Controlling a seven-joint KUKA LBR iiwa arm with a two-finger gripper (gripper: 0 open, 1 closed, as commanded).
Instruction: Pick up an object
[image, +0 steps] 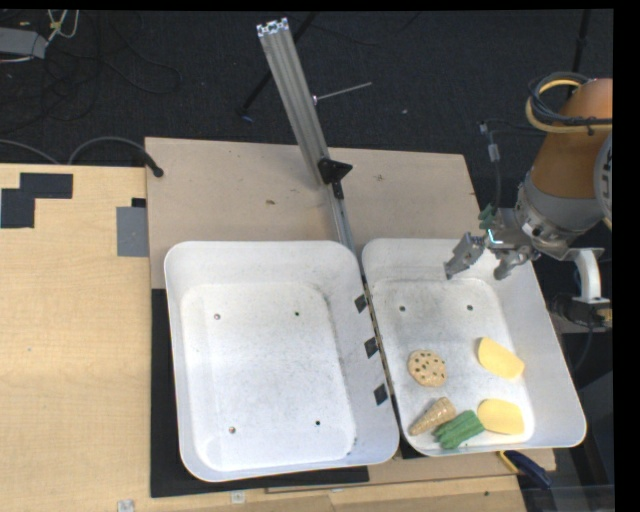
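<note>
The pincer (487, 259) hangs over the far edge of the right bin (560, 345), its fingers spread with nothing between them. In the near part of this bin lie a cookie (427, 368), two yellow pieces (498, 358), a cone (431, 416) and a green vegetable (459, 431).
</note>
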